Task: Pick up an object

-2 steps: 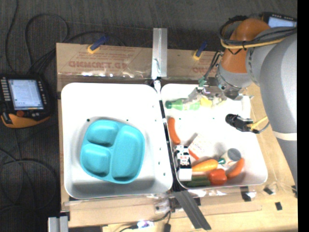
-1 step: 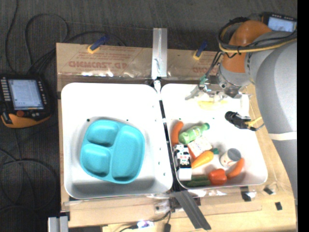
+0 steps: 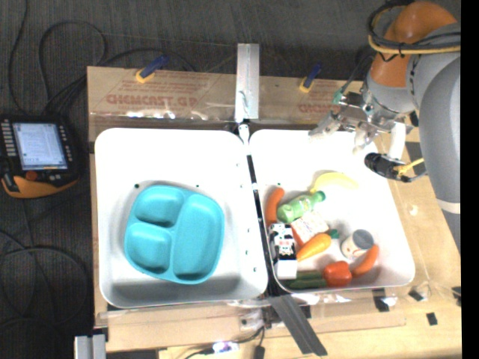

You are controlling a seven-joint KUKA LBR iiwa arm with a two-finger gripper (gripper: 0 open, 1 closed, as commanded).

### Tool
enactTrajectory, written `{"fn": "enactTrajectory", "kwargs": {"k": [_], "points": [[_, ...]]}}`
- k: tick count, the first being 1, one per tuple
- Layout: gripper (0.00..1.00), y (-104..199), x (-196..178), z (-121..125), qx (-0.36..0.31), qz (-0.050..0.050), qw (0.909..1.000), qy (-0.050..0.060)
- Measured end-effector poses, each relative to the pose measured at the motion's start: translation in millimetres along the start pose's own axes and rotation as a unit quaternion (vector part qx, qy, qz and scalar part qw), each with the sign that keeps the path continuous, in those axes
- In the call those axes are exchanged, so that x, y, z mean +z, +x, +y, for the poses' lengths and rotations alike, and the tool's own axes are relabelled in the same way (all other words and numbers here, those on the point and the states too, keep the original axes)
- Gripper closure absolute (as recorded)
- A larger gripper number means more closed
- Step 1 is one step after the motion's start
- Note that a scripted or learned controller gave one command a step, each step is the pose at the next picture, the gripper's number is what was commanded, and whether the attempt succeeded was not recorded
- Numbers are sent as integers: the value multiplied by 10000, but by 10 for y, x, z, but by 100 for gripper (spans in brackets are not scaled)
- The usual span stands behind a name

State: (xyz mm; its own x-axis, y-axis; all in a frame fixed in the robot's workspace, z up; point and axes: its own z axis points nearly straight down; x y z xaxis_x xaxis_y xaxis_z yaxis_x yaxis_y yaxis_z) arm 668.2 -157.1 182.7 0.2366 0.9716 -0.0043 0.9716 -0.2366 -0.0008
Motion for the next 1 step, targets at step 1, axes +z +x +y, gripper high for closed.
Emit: {"fn": "enactTrajectory", "kwargs": {"k": [1], "points": [[0,-241,742,-306,-77,8,9999,-137]]}}
